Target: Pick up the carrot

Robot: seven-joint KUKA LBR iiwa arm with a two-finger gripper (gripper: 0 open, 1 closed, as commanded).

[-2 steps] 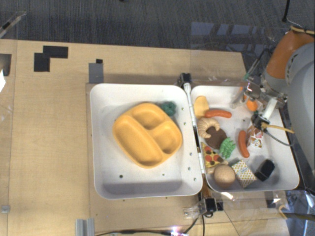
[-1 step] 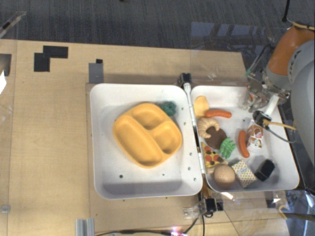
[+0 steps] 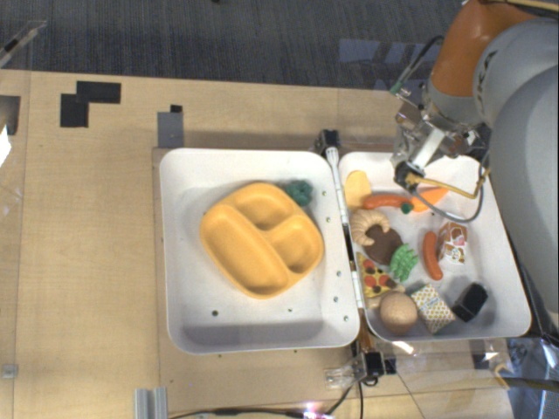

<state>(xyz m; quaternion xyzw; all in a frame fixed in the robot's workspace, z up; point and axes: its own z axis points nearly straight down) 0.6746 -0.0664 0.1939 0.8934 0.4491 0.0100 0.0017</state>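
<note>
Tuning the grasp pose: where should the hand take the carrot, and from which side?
Probably mid-body, from above. The carrot lies flat and roughly left-right in the right bin, so fingers should close across its narrow width. The hand is just above its right end.

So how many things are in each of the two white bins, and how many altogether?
Left white bin: 2, a yellow divided plastic plate and a small green toy.
Right white bin: about 11 small toys, including an orange carrot, a red chilli, a red sausage, a brown doughnut and a black block.
Total: about 13.
</note>
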